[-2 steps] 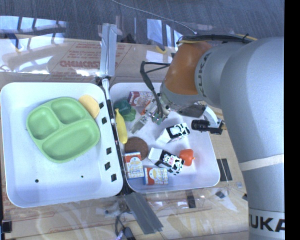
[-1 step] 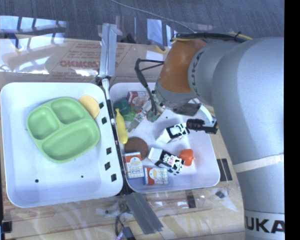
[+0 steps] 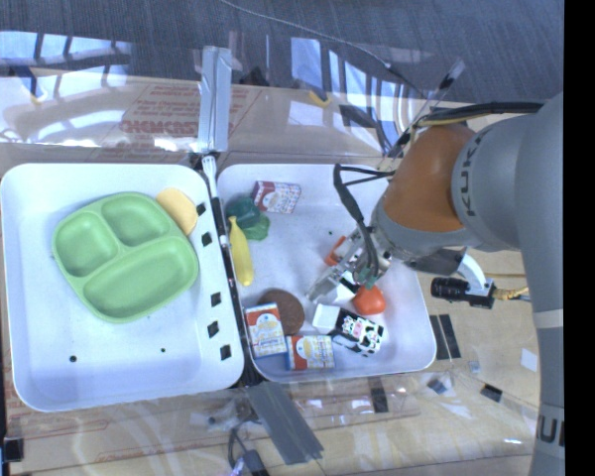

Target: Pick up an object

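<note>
the left shallow white bin (image 3: 30,296) bears a green plastic divided plate (image 3: 124,254), with a small rounded yellow piece (image 3: 178,207) touching the plate's upper right edge. past the divider, the right shallow white bin (image 3: 317,181) has a yellow toy banana (image 3: 240,251) lying with its long axis running up and down the view, a dark green lumpy toy (image 3: 246,216) just above it, and a small red-and-white carton (image 3: 277,197) near the back wall. along the front wall lie two little printed boxes (image 3: 267,329), a brown round disc (image 3: 284,307) and a black-and-white patterned toy (image 3: 361,332). the gripper (image 3: 345,271) is low over the bin's middle right, and i cannot tell how it is set. the likeliest thing to pick, a red-orange rounded toy (image 3: 368,299), sits just below and right of the claw, touching or nearly so, not visibly between anything. the patterned toy lies just beyond it toward the front, so the descent must stay slightly rightward.
</note>
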